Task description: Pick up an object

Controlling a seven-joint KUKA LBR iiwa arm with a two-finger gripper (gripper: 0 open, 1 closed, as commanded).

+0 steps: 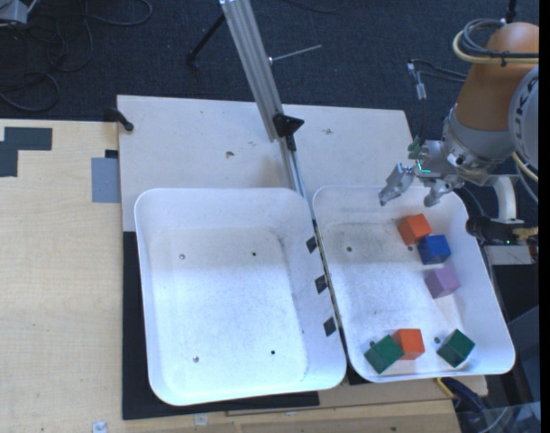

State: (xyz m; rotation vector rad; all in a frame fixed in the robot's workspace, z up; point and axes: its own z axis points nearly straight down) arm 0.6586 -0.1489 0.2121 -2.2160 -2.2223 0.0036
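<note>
From the camera above, you see the arm [491, 88] reaching in from the right; its gripper [417, 188] hangs over the far edge of the right bin [499, 318], fingers spread apart with nothing between them. Just near and slightly right of the gripper lies an orange block [414, 228]; a blue block [434, 248] touches its near-right side; a purple block [442, 281] sits a little nearer still, close to the blue one. Along the near edge of the same bin you have a green block [382, 354] touching a second orange block [408, 342], with another green block [455, 347] to their right, apart from them. The left bin [153, 269] sits beside it, well away from the gripper.
</note>
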